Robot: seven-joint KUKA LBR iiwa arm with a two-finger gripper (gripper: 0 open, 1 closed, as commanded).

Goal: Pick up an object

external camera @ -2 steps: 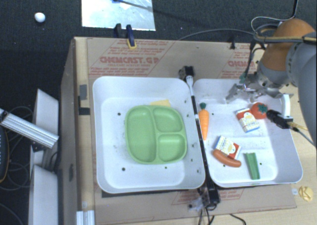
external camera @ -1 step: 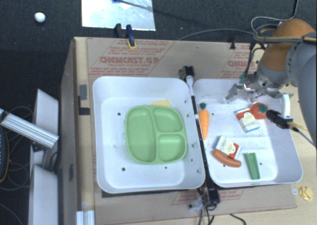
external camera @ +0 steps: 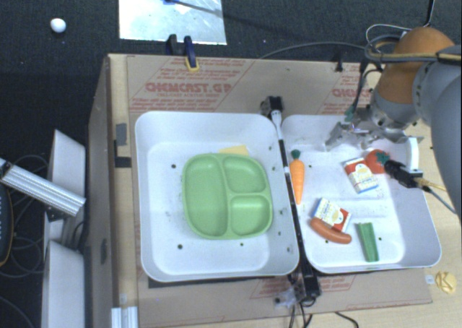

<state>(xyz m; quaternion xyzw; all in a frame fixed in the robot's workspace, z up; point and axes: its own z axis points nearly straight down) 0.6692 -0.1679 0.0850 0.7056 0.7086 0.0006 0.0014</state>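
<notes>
The right bin (external camera: 422, 236) holds an orange carrot (external camera: 297, 178) at its left wall, a red and white carton (external camera: 360, 175), and a red round thing (external camera: 377, 160) just behind the carton. A small white and orange box (external camera: 331, 213), a red sausage (external camera: 331, 232) and a green block (external camera: 368, 241) lie near the front. My gripper (external camera: 357, 131) hangs over the back of the right bin, just behind the carton and the red thing. Nothing shows held in it.
A green divided plate (external camera: 225, 195) lies in the left bin (external camera: 146, 196), with a flat yellow piece (external camera: 234, 150) peeking out behind it. The grey arm (external camera: 433, 95) comes in from the upper right. Cardboard surrounds both bins.
</notes>
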